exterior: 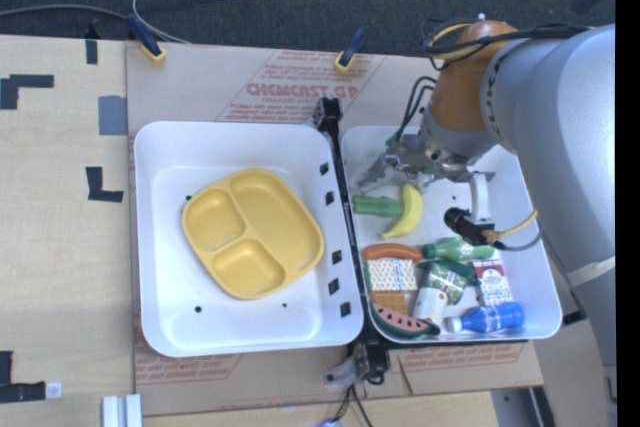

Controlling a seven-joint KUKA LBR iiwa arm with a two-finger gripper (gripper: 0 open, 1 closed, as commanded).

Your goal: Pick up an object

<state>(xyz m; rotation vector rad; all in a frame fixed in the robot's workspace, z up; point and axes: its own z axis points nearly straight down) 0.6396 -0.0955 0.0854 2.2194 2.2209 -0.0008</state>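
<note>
Since our fingers sit narrow above the banana, empty, we'd likely nudge it instead of grabbing.

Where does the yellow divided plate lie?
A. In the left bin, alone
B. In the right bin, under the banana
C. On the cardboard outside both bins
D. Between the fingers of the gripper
A. The yellow divided plate lies flat on the floor of the left bin with nothing else beside it, while the banana and the other small items sit in the right bin.
</note>
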